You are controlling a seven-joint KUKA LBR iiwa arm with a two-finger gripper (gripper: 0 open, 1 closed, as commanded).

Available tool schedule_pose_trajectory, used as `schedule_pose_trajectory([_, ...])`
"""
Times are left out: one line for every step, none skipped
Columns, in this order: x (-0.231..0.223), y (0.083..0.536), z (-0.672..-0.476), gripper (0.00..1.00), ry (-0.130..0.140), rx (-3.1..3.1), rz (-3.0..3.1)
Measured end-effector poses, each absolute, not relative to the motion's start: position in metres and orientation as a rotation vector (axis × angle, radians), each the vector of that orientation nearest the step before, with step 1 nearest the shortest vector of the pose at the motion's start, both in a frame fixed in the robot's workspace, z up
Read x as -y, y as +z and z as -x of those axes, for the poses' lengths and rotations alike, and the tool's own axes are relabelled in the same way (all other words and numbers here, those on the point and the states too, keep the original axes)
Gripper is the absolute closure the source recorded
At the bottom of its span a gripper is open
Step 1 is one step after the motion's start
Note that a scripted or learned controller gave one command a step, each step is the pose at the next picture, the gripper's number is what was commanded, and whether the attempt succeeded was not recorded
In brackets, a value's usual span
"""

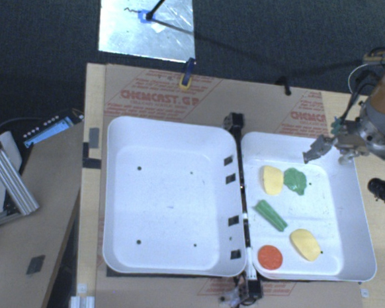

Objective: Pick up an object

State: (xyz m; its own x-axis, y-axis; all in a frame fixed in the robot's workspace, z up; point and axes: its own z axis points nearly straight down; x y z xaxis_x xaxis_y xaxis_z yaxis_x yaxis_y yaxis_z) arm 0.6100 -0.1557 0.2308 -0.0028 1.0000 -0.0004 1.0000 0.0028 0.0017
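Camera view: the gripper (330, 149) hangs over the far edge of the right bin (356, 226), its fingers spread apart with nothing between them. Just below the fingertips lie a crumpled green object (296, 181) and, touching its left side, a pale yellow piece (272, 180). Farther beneath them sit a green strip (270, 214), a yellow lump (305, 244) and a red disc (270, 257).

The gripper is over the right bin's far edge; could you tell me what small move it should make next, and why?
Probably a short move down and toward the green piece, the nearest item. The gripper hangs above the right bin near its far rim, holding nothing, and the green piece lies just below it beside the pale yellow piece.
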Motion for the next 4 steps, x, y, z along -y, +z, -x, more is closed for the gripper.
schedule_pose_trajectory([0.132, 0.11, -0.57, 0.0, -0.007, -2.231, -2.226])
schedule_pose_trajectory([0.101, 0.084, -0.621, 0.0, 0.005, -2.227, -2.21])
schedule_pose_trajectory([0.103, 0.096, -0.619, 1.0, 0.005, -2.224, -2.214])
schedule_pose_trajectory([0.006, 0.191, -0.607, 1.0, 0.015, -2.234, -2.204])
